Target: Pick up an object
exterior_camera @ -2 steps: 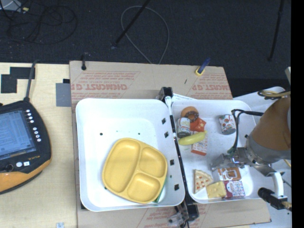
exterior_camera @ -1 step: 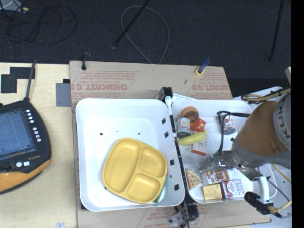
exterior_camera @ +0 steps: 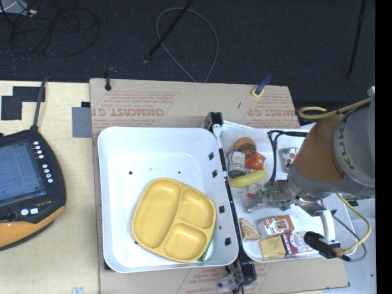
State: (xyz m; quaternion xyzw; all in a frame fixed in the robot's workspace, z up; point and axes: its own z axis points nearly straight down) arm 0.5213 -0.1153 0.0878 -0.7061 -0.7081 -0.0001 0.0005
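Observation:
My gripper (exterior_camera: 264,196) reaches down into the right bin (exterior_camera: 254,129), just below a yellow banana (exterior_camera: 247,179). Beside the banana lie a small jar with a brown lid (exterior_camera: 243,147) and a red packet (exterior_camera: 256,161). In front of the gripper are a toast-coloured wedge (exterior_camera: 248,228), a brown box (exterior_camera: 277,225), a yellow square block (exterior_camera: 272,248) and a red and white packet (exterior_camera: 296,242). The arm's orange band (exterior_camera: 318,155) hides the bin's right part. Nothing shows between the gripper's tips.
The left bin (exterior_camera: 122,146) holds a yellow divided plate (exterior_camera: 173,218) with a green rim peeking from under its near edge. A handheld control pendant (exterior_camera: 24,179) lies on the bench far left. Cardboard (exterior_camera: 184,100) lies under both bins.

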